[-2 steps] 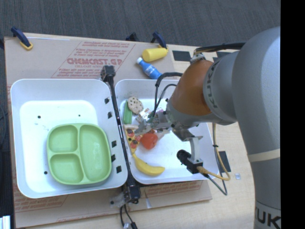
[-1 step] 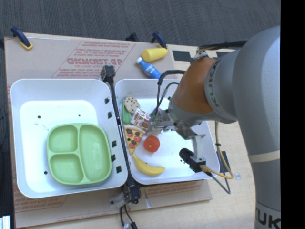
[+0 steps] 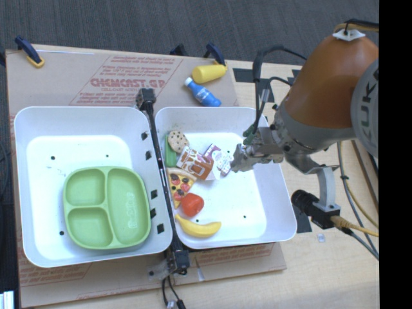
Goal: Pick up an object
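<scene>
The right bin (image 3: pixel 273 192) holds several toys along its left side: a cookie (image 3: pixel 177 139), a red and white packet (image 3: pixel 195 163), a pizza slice (image 3: pixel 180 183), a red tomato (image 3: pixel 192 204) and a yellow banana (image 3: pixel 198 226). A silvery wrapper (image 3: pixel 216 156) lies near the bin's middle. My gripper (image 3: pixel 235 160) is low inside this bin, right against the wrapper's right edge. The wrist above it hides where they meet.
The left bin (image 3: pixel 38 134) holds a green divided plate (image 3: pixel 106 206). Behind the bins, on the cardboard, lie a yellow toy (image 3: pixel 209 73) and a blue bottle (image 3: pixel 203 93). Black clips join the bins along the middle wall (image 3: pixel 154 153). Cables hang at the right.
</scene>
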You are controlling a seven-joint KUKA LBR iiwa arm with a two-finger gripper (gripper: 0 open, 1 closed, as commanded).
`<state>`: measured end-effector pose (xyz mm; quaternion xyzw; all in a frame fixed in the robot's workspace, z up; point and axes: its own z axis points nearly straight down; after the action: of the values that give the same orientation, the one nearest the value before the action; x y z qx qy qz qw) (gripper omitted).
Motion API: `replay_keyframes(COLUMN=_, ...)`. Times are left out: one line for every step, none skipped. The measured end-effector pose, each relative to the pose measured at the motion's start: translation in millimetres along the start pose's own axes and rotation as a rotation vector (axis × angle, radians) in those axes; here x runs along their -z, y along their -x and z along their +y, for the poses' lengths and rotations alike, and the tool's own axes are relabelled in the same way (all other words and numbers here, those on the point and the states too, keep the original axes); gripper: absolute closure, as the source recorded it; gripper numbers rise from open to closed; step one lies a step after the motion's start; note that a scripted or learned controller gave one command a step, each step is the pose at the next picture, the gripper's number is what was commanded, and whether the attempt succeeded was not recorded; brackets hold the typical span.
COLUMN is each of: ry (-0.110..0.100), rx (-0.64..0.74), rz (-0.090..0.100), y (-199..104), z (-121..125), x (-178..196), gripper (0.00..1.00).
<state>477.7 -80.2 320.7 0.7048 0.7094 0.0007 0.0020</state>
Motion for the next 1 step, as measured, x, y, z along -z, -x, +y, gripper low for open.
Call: replay_keyframes(ry=-0.008, rx=0.001, rz=0.002, y=-28.2, z=41.1, x=-110.3, gripper=1.0)
